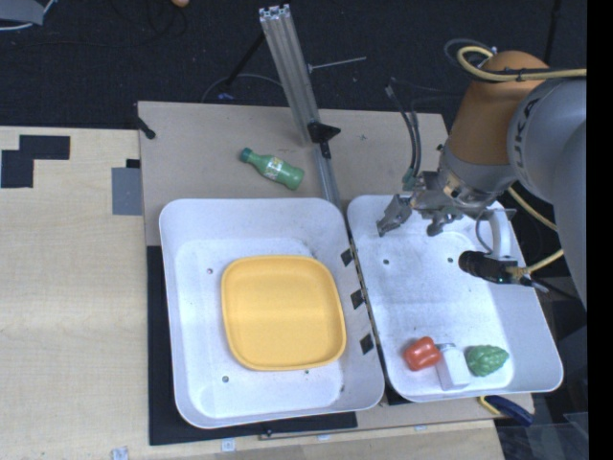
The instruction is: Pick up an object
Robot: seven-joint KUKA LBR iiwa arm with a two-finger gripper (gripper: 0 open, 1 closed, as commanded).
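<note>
The arm [508, 113] hung over the right bin [421, 286], its gripper [414, 216] spread wide, grasping nothing. A yellow plate [283, 311] filled the left bin [192, 247]. The green bottle [272, 169] lay on the bench behind it, long axis slanting, cap up-left

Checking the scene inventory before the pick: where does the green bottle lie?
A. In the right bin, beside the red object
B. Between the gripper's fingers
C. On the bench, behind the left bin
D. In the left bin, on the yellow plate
C: the green bottle lies on its side on the bench, behind the left bin.
</note>
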